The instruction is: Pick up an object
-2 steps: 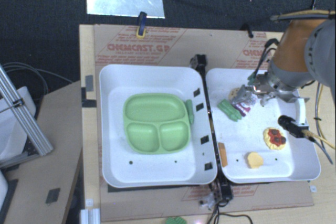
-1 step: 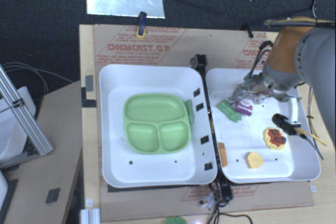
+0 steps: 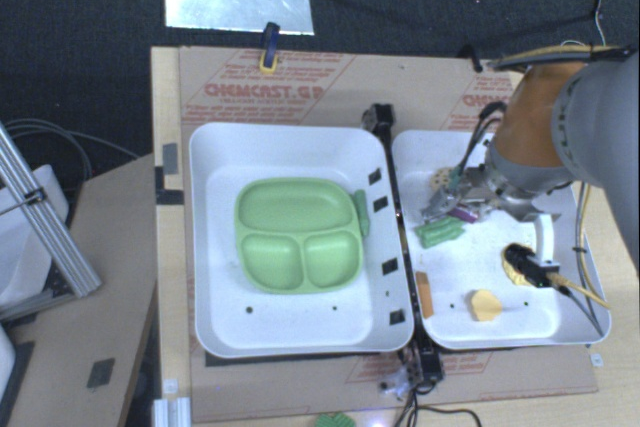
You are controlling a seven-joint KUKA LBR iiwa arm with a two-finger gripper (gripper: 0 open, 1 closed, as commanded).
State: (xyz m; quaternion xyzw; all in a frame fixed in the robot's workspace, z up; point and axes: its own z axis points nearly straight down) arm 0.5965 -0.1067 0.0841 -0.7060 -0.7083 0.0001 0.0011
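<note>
Red lettering reading "CHEMCAST GP" (image 3: 262, 91) runs across the brown protective sheet (image 3: 330, 75) that covers the tabletop, along its far edge behind the left white bin (image 3: 215, 215). A line of smaller red print sits just above and below that brand name, too fine to make out. The same red pattern repeats at a slant toward the far right corner of the sheet, partly cut off by the arm and not fully legible, and again in fragments along the near edge below the bins, where the characters cannot be read.

Bench (image 3: 170, 215) with two white bins (image 3: 215, 215) side by side
</note>
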